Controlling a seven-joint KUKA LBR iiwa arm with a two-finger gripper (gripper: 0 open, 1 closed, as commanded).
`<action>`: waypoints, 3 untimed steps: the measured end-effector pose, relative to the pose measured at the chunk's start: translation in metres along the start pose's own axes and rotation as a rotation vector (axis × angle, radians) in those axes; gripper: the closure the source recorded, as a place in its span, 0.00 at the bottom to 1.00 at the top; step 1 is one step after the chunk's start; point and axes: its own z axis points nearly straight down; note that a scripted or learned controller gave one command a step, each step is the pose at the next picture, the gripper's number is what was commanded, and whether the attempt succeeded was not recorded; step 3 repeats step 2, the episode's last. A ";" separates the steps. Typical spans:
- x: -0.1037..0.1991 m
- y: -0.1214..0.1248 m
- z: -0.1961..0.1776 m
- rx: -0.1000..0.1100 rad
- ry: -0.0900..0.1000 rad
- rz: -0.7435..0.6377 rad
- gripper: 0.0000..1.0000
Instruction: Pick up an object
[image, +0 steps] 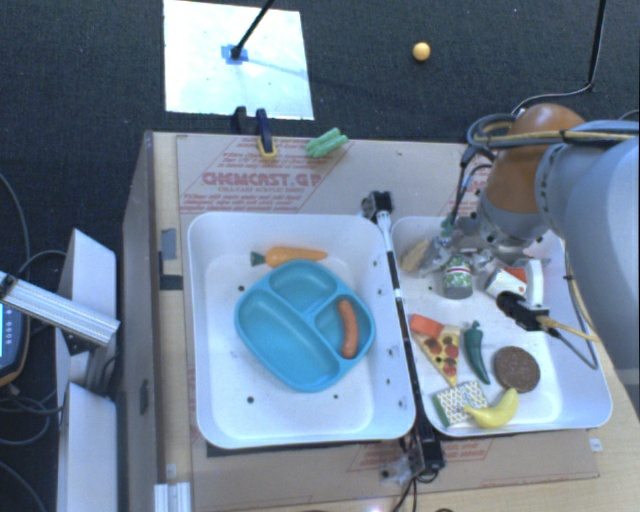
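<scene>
My gripper (458, 262) is low in the back of the right bin (590, 400), open, with a finger on either side of a small grey can with a green label (458, 281). The can stands upright on the bin floor, not lifted. In front of it lie a pizza slice (441, 350), a green chilli pepper (474, 350), a brown round cookie (517, 368), a banana (497, 409) and a checkered piece (455, 401). A tan piece (414, 256) lies just left of the gripper.
The left bin (225, 400) holds a blue divided plate (290, 325) with a sausage (348, 328) in one compartment, and a carrot (288, 256) behind it. An orange-red piece (425, 325) lies near the divider between the bins. A green thing (326, 143) lies on the cardboard behind.
</scene>
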 end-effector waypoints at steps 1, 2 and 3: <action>0.001 0.001 -0.011 -0.005 0.001 -0.002 1.00; 0.066 -0.063 -0.100 -0.005 0.002 0.000 1.00; 0.066 -0.063 -0.100 -0.005 0.002 0.000 1.00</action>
